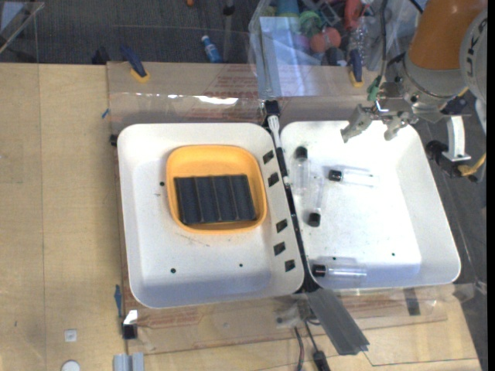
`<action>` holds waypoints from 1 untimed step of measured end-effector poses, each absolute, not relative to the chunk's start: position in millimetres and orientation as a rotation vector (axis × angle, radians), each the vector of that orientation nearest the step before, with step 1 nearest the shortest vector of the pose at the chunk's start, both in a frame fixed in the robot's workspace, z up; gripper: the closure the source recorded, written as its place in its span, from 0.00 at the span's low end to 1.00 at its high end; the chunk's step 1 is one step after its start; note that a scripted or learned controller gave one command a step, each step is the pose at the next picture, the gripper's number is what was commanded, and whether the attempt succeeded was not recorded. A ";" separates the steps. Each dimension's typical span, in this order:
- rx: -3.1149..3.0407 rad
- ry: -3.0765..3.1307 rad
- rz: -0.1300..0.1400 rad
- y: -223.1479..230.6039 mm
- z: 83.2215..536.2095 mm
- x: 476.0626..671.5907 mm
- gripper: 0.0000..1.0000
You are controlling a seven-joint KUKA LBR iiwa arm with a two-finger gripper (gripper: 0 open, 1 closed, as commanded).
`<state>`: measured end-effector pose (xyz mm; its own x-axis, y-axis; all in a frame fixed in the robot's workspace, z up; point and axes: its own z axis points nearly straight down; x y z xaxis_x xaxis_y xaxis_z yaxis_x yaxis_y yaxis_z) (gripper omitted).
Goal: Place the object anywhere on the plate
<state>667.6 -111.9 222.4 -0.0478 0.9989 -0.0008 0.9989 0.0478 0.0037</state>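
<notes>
**A:** Where was the gripper [375,128] at that moment?

**B:** Over the far edge of the right bin [433,230], hanging from the grey arm [445,29] with its orange band. The two fingers [352,130] were spread well apart, one pointing down to the left and the other further right, both angled down toward the bin's back rim.

**A:** Anything between them?

**B:** No, the jaws were released and held nothing. I only saw the white bin floor through the gap. They did not appear to touch any object.

**A:** And the thing to be moved?

**B:** Several small clear tube-like pieces with black caps lay in the right bin. One clear tube [349,176] lay flat near the middle, nearer than the gripper and a little left of it, cap end to the left. Another tube [301,165] sat close to the divider on the bin's left side, with a small black cap [314,219] nearer along that same side. A fourth tube [334,270] rested by the near left corner. They were too small and glassy to tell more.

**A:** The plate?

**B:** The yellow plate [176,161] sat in the left bin [139,246], toward its far half, with a dark ribbed block [215,199] lying flat on it. It was well apart from the gripper, across the black divider [281,199] between the bins.
</notes>
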 end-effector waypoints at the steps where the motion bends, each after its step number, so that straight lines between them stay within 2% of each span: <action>1: 2.153 2.283 0.002 -123.1 227.7 667.5 0.00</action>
